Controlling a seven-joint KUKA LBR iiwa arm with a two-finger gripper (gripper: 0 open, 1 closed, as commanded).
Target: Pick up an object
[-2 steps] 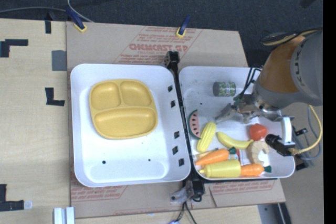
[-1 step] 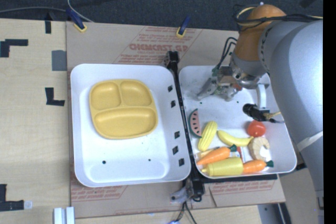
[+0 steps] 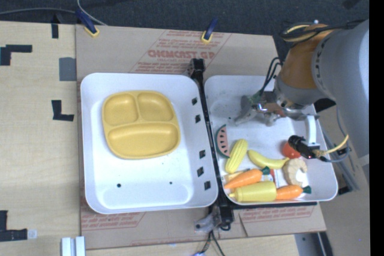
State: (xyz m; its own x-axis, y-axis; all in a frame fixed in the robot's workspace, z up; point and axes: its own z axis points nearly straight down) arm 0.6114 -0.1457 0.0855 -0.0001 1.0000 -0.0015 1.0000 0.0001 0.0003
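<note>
A: Biggest things first. The arm [image 3: 324,75] leans in over the right bin [image 3: 231,88], and the gripper [image 3: 259,106] hangs above that bin's bare upper floor. How would you run the pick?

B: Every candidate lies below the jaws, toward the bin's near wall. The yellow block [image 3: 257,192] at the bottom is the largest, but it is packed against the carrots [image 3: 245,178]. The corn cob [image 3: 236,154], below and slightly left of the jaws, has the most open floor on its upper side. I'd bring the gripper over it, turn the jaws across its narrow width, and come straight down.

A: And the banana [image 3: 267,159]?

B: Directly below the jaws, but touching its neighbours. Riskier.

A: Are the jaws open?

B: I cannot tell; the tip is a dark blur, with nothing visibly between them.

A: Anything else unclear?

B: The small red piece [image 3: 291,148] lower right is partly covered by a black cable fitting. The watermelon slice [image 3: 223,141] hugs the left wall, awkward to straddle.
</note>
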